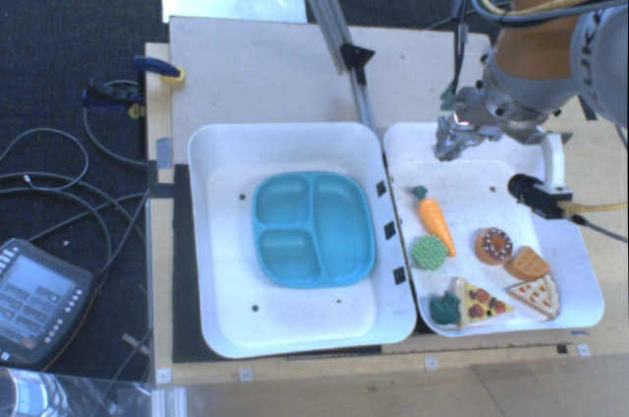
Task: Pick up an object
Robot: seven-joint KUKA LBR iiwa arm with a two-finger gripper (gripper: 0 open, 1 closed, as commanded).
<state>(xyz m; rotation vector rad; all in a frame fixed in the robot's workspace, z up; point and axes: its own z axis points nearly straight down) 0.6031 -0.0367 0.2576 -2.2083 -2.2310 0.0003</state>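
While I watch from above, my gripper [451, 142] hangs over the far end of the right bin [590, 299], with nothing between its fingers; whether they are apart or together I cannot tell from this angle. Just below it in that bin lies a toy carrot [433, 220], touching a round green piece [428, 253]. Further right sit a doughnut [493, 245] and a waffle [528, 264], with a pizza slice [478, 301] and a waffle wedge [536, 295] along the near edge. Beside it, the left bin [218, 315] holds a blue divided plate [314, 229]. Both bins rest on the worktop [256, 71].
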